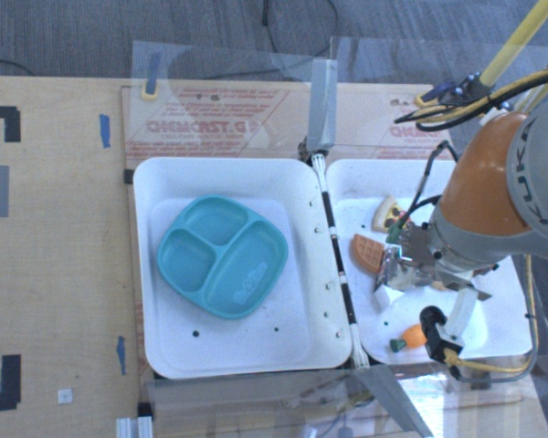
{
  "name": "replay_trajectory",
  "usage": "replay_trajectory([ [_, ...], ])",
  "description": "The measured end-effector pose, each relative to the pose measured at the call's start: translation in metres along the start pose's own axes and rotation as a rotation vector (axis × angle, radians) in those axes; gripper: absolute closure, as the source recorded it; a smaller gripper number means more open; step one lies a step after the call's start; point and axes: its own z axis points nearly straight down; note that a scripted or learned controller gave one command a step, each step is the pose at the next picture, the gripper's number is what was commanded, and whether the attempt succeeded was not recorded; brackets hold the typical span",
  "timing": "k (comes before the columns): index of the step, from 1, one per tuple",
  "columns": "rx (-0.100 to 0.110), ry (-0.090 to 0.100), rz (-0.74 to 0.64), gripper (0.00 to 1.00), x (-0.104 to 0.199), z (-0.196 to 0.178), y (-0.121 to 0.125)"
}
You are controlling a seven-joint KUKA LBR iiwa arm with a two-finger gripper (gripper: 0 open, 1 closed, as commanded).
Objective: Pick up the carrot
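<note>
The carrot [410,338] is a small orange piece with a green tip. It lies near the front edge of the right bin [507,331], on the white floor. My gripper [384,277] hangs over the right bin's left half, up and to the left of the carrot and apart from it. It sits just beside a brown waffle-like toy [365,252]. The grey wrist and the orange band of the arm [484,190] cover much of the bin's middle.
A tan and dark toy food [386,213] lies at the back of the right bin. The left bin [164,336] holds a teal divided plate [221,255]. A black cable fitting [431,319] hangs by the carrot. The divider wall [336,263] runs between the bins.
</note>
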Motion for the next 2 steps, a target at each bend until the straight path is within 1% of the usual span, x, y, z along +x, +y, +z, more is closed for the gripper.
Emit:
replay_trajectory([
  [1, 0.002, 0.001, 0.061, 1.00, 0.022, 0.000, -0.008],
  [2, 0.001, 0.000, 0.124, 1.00, -0.004, 0.000, -0.002],
])
